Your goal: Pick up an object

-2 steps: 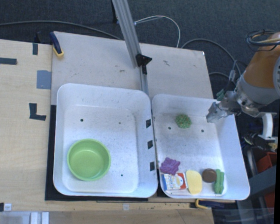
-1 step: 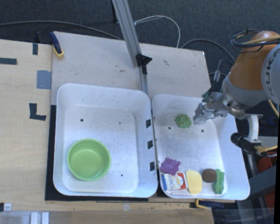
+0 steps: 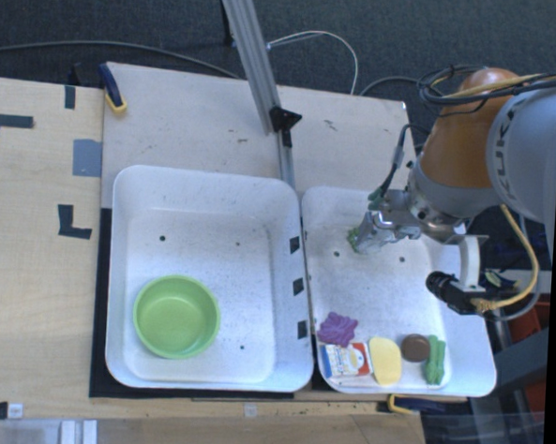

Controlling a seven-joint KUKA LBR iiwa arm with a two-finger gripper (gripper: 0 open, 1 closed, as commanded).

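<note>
The likely targets lie in a row along the near edge of the right bin (image 3: 327, 219): a purple toy (image 3: 338, 329), a small white and red packet (image 3: 346, 360) just beside it, a yellow piece (image 3: 385, 360), a brown round piece (image 3: 415, 347) and a green piece (image 3: 435, 359), most of them touching or nearly touching their neighbours. The hand (image 3: 364, 237) hangs over the far part of that same bin, well apart from the row, and something small and green shows at its tip; whether that is an object between the fingers or part of the hand itself I cannot tell, nor whether the fingers are open or closed. If it is empty, the step in hand is the approach, and doing it well means choosing a piece with free space on two opposite sides. The purple toy at the row's end looks the easiest, since its far side is bare bin floor. The hand should come down straight, straddling one piece only, clear of the bin wall. The left bin (image 3: 129, 198) holds a green bowl (image 3: 176, 315), farther off on the worktop (image 3: 32, 248).
</note>
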